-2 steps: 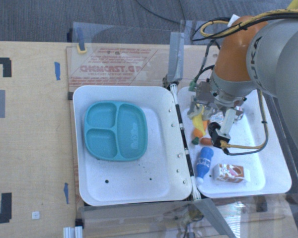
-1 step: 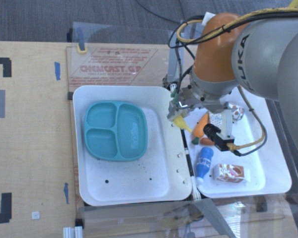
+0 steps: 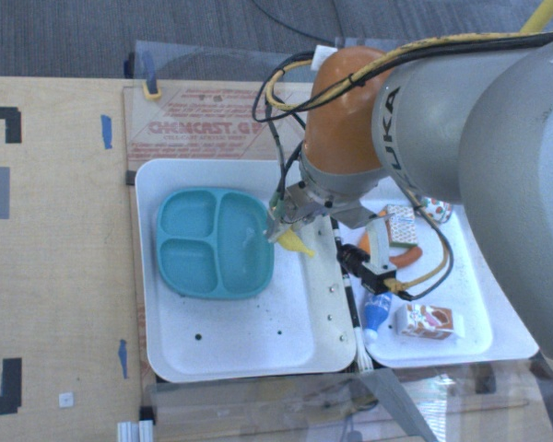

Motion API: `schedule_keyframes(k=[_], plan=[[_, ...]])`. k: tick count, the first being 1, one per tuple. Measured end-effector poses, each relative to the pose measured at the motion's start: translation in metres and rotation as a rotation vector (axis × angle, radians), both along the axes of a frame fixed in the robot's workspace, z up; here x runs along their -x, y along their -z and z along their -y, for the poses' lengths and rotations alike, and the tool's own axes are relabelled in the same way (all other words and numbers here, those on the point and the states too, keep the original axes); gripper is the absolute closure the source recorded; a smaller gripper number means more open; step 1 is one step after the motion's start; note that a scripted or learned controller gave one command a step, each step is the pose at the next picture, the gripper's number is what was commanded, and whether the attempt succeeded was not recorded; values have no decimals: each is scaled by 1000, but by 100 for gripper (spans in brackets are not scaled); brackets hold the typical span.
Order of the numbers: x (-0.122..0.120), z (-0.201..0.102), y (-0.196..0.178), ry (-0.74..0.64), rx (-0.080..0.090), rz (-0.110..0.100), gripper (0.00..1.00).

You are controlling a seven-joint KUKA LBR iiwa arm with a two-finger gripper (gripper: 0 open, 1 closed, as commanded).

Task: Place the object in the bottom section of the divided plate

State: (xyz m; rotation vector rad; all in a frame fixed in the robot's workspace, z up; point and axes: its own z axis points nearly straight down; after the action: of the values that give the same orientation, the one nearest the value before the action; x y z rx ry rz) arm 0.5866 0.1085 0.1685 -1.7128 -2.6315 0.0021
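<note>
Hovering end effector, yellow object just beneath, touching divided plate rim

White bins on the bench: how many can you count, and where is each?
2. The left bin holds the blue divided plate; the right bin holds small items, with the arm covering part of it.
</note>
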Motion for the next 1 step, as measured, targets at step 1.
schedule_keyframes(k=[1], plan=[[-21,-62,47,59,0,4,100]])
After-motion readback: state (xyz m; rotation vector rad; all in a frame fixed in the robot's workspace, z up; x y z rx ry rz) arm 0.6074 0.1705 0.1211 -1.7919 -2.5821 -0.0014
